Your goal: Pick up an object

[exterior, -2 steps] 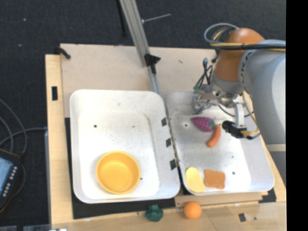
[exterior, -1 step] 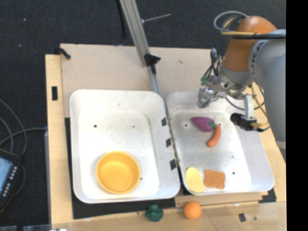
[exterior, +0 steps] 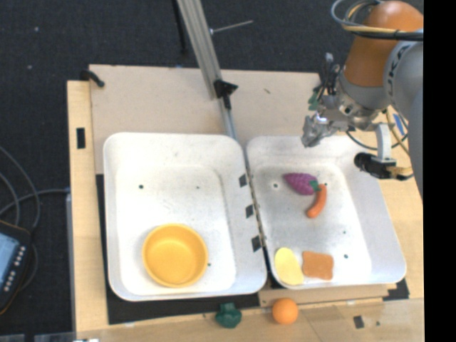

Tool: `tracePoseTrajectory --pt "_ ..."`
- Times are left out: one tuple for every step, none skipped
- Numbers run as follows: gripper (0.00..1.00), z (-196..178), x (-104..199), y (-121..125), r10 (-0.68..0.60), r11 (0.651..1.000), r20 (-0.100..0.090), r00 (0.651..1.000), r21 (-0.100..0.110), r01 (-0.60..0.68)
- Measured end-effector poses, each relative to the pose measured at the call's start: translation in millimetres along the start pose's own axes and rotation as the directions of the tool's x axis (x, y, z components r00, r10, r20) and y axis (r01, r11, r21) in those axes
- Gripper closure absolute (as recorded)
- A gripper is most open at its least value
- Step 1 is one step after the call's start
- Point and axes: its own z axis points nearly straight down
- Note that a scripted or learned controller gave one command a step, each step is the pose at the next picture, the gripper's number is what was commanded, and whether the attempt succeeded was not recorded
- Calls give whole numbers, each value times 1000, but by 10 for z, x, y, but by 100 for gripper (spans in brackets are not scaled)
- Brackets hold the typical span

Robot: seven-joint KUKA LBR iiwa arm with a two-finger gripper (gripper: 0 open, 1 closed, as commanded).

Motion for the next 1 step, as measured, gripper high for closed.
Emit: tracePoseTrajectory --pt "100 -142 460 65 -4 1000 -2 1000 4 4"
